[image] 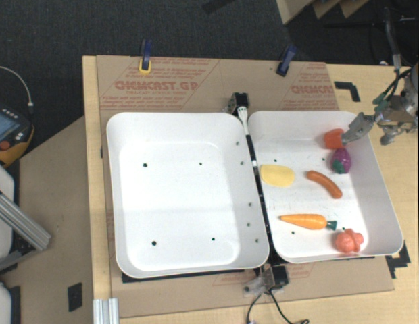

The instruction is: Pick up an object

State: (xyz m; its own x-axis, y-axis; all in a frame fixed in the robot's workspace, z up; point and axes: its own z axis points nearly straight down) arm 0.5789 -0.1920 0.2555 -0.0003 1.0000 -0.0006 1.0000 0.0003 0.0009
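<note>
1. The gripper [373, 128] hung at the right bin's [290, 252] far right corner, its two fingers spread, with nothing between them. The left finger [356, 128] slanted down toward the toys; the other sat off to the right, over the rim.
2. The nearest thing was a red-orange toy [333, 138], touching or just beside the left fingertip, on the gripper's left. I judged it the likeliest pick, but it lay outside the gap, not within it, so the jaws needed to shift left before closing.
3. Just below it sat a purple toy [340, 160], touching or nearly so; closing on one risked nudging the other.
4. Farther out lay a sausage [324, 183], long axis slanting down to the right, then a yellow piece [277, 175] near the divider.
5. Nearest the front lay a carrot [305, 221], almost level across the view, and a pink toy [349, 241] at the front right corner.
6. The left bin [128, 248] stood beside the right one.
7. The arm above the wrist was cut off at the edge, and the red-orange toy's far side was partly hidden by the finger; its shape was hard to tell.
</note>
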